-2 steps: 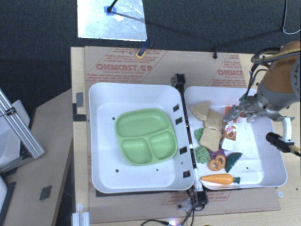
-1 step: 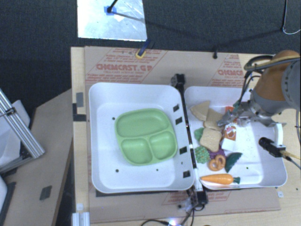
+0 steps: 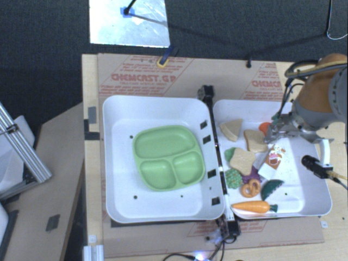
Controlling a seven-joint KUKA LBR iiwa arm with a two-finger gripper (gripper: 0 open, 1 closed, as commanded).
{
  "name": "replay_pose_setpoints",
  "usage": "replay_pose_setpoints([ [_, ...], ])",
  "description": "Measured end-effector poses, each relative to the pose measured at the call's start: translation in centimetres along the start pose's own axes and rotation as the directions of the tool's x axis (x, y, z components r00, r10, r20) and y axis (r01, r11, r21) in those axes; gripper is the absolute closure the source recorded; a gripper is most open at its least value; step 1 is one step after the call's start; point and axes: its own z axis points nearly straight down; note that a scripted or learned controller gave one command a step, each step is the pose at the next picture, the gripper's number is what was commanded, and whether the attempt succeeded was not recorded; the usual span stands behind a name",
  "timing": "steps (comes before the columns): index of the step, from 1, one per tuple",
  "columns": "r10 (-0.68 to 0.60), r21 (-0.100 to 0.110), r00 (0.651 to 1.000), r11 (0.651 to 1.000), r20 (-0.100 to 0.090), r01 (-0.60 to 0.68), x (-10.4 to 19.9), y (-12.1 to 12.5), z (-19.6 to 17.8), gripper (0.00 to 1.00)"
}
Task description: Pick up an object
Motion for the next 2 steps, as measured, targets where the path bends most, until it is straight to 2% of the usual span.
replay_pose_setpoints([
  [2,-0.003,0.003,1.0,1.0,0.002,0.003,0.0,0.4,-12.0,1.0],
])
